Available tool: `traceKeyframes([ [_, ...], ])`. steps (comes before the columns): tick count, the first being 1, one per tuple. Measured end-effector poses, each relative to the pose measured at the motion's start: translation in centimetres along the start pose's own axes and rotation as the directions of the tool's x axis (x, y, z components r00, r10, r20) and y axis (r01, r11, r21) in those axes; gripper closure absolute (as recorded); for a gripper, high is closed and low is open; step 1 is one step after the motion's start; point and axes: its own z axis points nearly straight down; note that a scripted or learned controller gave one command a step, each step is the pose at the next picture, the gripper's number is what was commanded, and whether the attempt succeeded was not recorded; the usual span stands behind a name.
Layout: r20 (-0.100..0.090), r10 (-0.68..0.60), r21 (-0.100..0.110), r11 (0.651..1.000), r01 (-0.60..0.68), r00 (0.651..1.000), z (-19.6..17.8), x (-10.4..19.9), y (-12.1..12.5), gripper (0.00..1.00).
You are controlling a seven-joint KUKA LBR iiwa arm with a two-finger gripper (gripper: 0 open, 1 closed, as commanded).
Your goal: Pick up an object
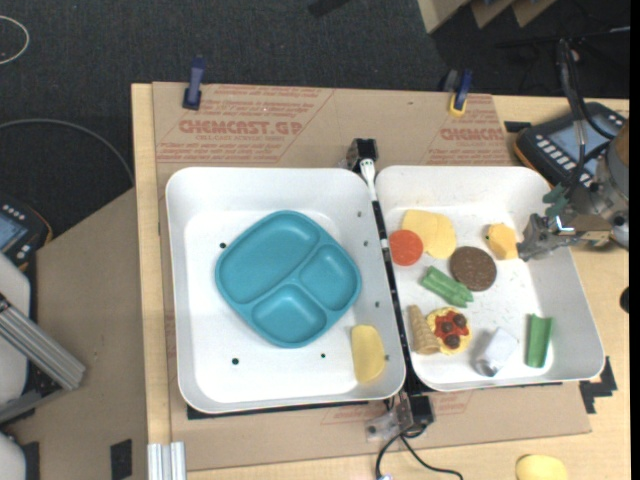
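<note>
The right bin (570,288) holds several toy foods: a pale yellow piece (431,232), an orange-red disc (406,247), a brown round patty (472,268), a small yellow chunk (501,239), a green pod (445,288), a small pizza-like piece (449,328), a tan stick (418,330), a grey-white lump (493,351) and a green cylinder (538,340). My gripper (537,238) hangs at the bin's right rim, just right of the small yellow chunk. I see nothing held in it.
The left bin (190,298) holds a blue divided plate (288,278) and a yellow banana-like piece (367,353) near its front right corner. A black device (560,148) lies on the bench behind the gripper. Clamps (193,83) hold the cardboard's far edge.
</note>
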Motion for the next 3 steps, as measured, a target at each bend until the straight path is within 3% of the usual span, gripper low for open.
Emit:
traceKeyframes([
  [1,-0.004,0.001,0.01,1.0,0.0,1.0,1.4,5.8,0.0,1.0],
  [2,0.0,0.006,0.004,1.0,-0.006,1.0,-0.1,6.1,1.2,1.0],
  [3,0.0,0.006,0.002,1.0,-0.006,1.0,-4.7,6.6,0.0,1.0],
])
